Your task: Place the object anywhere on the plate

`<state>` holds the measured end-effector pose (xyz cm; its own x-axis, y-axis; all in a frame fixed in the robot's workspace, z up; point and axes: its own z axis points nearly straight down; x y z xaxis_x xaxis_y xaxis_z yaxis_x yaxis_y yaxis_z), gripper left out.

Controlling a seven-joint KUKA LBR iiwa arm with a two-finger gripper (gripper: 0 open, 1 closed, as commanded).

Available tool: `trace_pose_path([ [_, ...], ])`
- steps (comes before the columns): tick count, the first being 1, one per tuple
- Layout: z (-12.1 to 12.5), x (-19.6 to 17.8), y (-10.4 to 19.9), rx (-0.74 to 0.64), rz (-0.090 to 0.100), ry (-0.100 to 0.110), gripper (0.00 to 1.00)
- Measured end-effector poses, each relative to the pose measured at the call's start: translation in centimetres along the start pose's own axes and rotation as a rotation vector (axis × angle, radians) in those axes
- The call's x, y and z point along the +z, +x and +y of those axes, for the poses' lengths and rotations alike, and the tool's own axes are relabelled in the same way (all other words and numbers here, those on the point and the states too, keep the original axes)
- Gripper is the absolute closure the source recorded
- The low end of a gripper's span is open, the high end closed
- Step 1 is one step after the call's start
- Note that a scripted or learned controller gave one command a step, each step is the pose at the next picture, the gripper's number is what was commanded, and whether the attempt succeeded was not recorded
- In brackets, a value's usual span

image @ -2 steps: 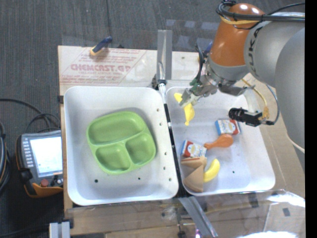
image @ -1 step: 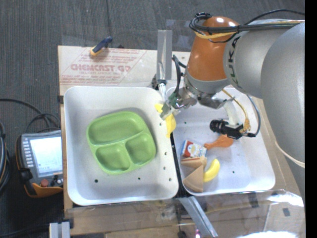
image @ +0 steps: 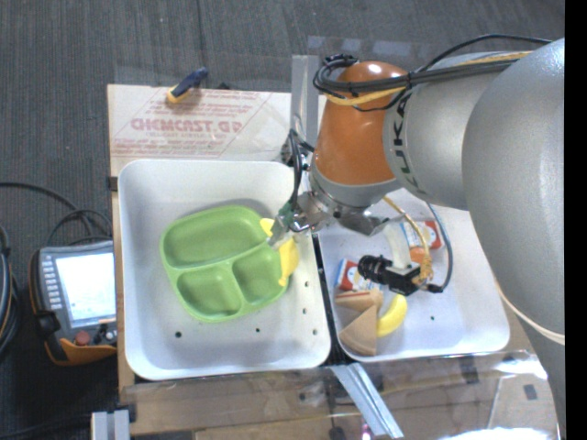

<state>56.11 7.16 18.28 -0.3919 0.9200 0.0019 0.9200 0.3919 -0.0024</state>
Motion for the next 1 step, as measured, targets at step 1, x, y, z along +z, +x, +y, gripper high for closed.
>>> trace_pose_path([
  [1,0.00,0.00,-0.01,0.000,0.000,0.000,0.00],
])
